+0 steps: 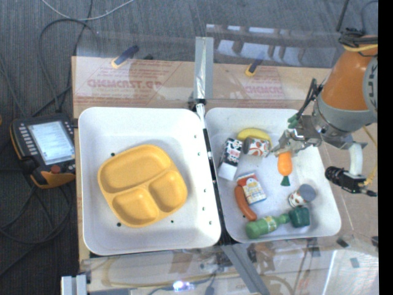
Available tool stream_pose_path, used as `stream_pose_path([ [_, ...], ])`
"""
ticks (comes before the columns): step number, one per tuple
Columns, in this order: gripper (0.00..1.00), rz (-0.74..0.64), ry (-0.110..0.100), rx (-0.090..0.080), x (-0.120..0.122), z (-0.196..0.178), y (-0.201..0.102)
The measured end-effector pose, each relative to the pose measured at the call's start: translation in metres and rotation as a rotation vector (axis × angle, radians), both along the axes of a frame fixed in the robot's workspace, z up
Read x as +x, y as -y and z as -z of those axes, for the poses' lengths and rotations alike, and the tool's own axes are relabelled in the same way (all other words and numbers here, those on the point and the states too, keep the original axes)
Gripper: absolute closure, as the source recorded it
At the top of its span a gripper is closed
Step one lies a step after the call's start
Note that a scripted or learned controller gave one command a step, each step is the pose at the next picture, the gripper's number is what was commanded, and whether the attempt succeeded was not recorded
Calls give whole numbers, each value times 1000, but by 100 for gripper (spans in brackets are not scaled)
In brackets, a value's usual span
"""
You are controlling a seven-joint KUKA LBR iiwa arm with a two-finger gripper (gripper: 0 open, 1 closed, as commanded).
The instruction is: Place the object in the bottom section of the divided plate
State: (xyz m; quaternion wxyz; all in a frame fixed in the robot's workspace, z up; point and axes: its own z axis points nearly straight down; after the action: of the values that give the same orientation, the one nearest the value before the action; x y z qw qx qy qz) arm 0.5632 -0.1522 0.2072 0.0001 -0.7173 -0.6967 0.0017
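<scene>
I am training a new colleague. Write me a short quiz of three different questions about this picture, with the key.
1. True or false: the yellow divided plate lies in the left bin.
2. Which toy lies nearest the gripper? A) green bottle B) carrot C) banana
3. Fill in: the plate has ___ sections.

Key: 1 true. 2 B. 3 three.
</scene>
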Motion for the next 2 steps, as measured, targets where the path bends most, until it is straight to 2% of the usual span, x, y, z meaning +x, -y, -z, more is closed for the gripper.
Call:
stream_pose_path([
  [1,0,0,0,0,0,0,0],
  [2,0,0,0,0,0,0,0],
])
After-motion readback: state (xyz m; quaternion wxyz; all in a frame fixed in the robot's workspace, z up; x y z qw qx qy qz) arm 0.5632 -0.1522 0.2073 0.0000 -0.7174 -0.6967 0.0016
